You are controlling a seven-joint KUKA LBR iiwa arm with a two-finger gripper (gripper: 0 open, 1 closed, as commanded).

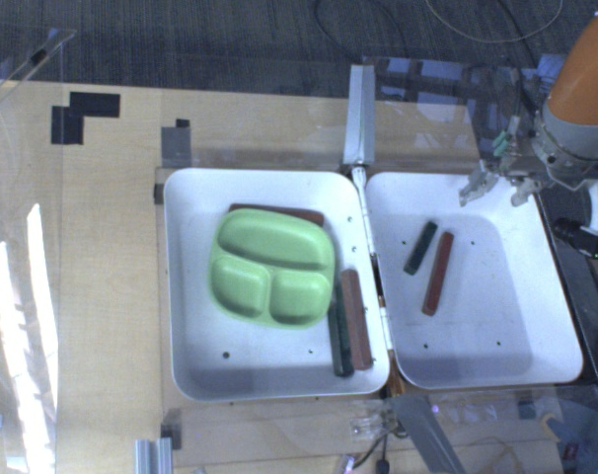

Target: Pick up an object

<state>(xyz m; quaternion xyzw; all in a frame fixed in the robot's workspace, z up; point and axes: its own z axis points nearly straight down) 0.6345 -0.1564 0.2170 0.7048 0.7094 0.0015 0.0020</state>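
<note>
Green tray (273,267) beside 2 sticks (346,322), left bin (195,358).

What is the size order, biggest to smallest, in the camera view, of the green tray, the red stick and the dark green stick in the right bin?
1. green tray
2. red stick
3. dark green stick

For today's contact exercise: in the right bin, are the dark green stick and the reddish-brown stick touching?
Apart. The camera view shows a strip of white bin floor between the dark green stick and the reddish-brown stick along their whole length.
</note>
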